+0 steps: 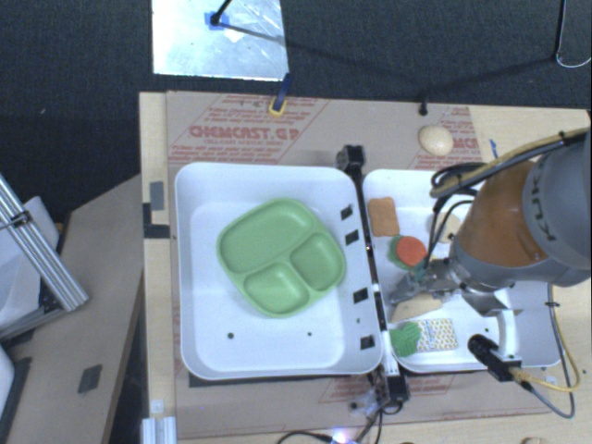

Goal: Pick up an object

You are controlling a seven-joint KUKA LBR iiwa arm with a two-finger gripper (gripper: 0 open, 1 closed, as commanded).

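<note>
Two white bins are seen side by side on the tabletop point(231, 123). The left bin point(199, 248) is occupied by a green divided plate point(280, 255). In the right bin point(377, 185), a tan rectangular piece point(384, 216) is placed near the far wall, an orange-red object point(410, 249) lies just beside the arm point(518, 220), and a green item point(404, 339) touches a patterned packet point(437, 334) near the front. The gripper point(416, 289) is lowered over the right bin between these; whether the jaws are apart or together cannot be told. A cream oval object point(436, 139) rests outside the bins.

counter point(157, 276) | bore left bin point(199, 340), right bin point(536, 345) side by side | cream ball point(435, 139) lay behind right bin
</note>
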